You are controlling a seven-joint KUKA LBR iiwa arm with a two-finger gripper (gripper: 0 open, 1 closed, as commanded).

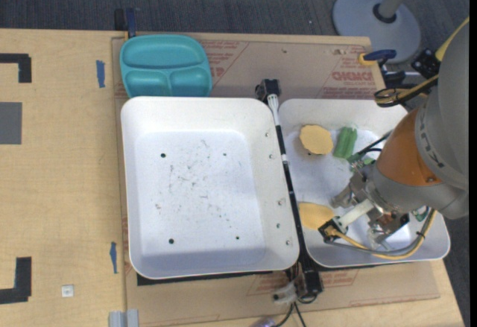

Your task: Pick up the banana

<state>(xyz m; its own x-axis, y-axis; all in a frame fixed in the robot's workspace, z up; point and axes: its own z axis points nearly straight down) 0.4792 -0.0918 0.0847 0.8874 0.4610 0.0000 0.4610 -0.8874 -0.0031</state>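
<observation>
Nearest, in the front of the right bin [440, 247], the gripper [376, 215] hangs low over the floor below the orange-banded wrist; whether it is open or closed cannot be told, and nothing shows in its grasp. The one banana [313, 212], smooth, yellow and tapered, lies just beside the gripper on the side toward the left bin [141, 169], close to the dividing wall. Both bins are shallow white plastic with rounded corners; the left one's floor is flecked with dark scuffs. Farther back in the right bin lie one green, ribbed cylindrical piece [345, 144] and one rounded yellow piece [316, 140], near each other. Beyond, one teal compartmented tray [165, 65] rests on cardboard.
</observation>
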